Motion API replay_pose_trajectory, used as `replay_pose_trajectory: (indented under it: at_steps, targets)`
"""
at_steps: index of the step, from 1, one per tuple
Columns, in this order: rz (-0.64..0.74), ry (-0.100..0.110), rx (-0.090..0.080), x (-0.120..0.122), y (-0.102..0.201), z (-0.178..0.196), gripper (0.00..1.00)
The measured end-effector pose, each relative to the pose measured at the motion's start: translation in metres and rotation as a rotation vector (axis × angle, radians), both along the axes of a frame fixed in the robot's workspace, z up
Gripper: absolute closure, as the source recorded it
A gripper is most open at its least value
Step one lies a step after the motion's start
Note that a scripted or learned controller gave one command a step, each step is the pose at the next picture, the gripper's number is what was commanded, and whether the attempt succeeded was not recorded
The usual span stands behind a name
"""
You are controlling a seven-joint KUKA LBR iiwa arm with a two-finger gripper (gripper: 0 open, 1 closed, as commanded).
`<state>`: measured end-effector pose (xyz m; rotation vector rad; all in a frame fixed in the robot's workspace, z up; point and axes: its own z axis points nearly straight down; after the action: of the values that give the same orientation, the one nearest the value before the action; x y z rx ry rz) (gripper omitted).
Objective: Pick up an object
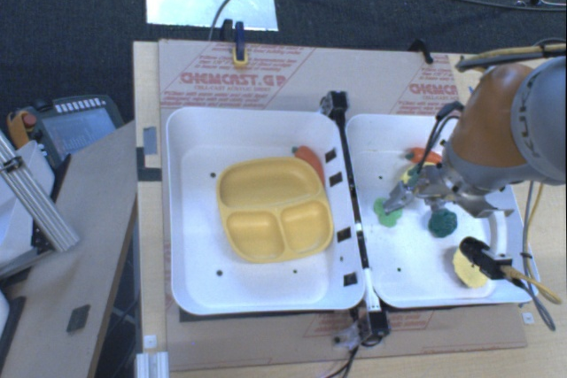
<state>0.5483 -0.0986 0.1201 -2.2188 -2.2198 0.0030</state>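
Note:
My gripper [400,196] hangs low over the middle of the right bin [390,137], reaching in from the right under the grey and orange arm. Its tip is right beside a small light green object [384,212] on the bin floor; I cannot tell whether they touch. A dark green, broccoli-like piece [442,223] lies just right of the gripper. A yellow object [466,270] rests near the bin's front right corner. An orange piece [424,157] and a small yellowish piece [408,178] sit behind the gripper, partly hidden by it.
The left bin [190,190] holds a yellow three-compartment plate [273,208], with an orange carrot [309,158] at the plate's far right corner. A black divider rail [347,199] with clips separates the two bins.

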Motion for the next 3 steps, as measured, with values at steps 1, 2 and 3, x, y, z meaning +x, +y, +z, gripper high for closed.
replay_pose_trajectory:
  at_steps: [1, 2, 3]
  targets:
    - [0.000, -0.001, 0.000, 0.000, 0.000, -0.038, 0.00]
    - [0.000, -0.005, -0.001, 0.001, 0.000, -0.025, 1.00]
    - [-0.001, -0.009, -0.002, -0.006, -0.006, 0.027, 1.00]
